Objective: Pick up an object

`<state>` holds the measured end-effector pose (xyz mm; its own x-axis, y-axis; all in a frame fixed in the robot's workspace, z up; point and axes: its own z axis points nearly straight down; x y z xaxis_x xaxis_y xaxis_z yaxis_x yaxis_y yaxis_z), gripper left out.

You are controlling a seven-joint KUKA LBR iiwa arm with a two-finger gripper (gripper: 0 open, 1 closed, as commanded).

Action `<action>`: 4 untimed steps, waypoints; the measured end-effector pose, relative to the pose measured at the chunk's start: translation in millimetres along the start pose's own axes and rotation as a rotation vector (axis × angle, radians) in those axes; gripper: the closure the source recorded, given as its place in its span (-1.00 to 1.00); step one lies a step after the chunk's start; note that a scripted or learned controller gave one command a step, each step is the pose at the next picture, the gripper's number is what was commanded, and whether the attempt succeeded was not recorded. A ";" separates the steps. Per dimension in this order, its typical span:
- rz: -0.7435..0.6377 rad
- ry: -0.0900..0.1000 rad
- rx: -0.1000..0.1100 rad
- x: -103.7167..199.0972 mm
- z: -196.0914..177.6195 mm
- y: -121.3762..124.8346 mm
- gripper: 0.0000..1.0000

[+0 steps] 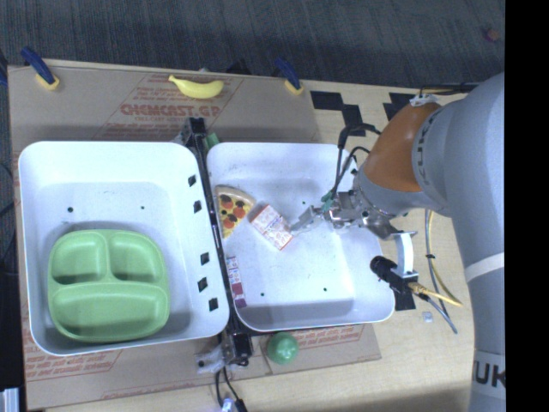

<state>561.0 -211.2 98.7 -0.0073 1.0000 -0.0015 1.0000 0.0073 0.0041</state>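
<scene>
A green ball (281,347) sits on the bench before the right bin (343,303). Inside it, the gripper (302,221) reaches just beside a small pink-and-white box (269,227), apparently touching; finger spread unclear. A pizza-slice toy (232,208) lies beyond.

This is a robotics lab, set up for testing rather than living or cooking. A large grey industrial arm (467,187) with an orange band reaches over a bench covered in printed cardboard (171,101), held down by blue and yellow clamps (39,69). 2 shallow white bins (103,166) sit side by side on it. The contents are toys: a green divided plate (107,283), a pizza slice (232,209), a banana (197,85). Dark carpet (214,15) lies beyond, and loose cables (437,294) trail beside the arm.
</scene>
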 end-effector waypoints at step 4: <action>0.001 0.000 -0.005 106.3 -8.9 40.1 1.00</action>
<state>600.2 -104.5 107.6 -0.0068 1.0000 -0.0018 0.9999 0.0068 0.0087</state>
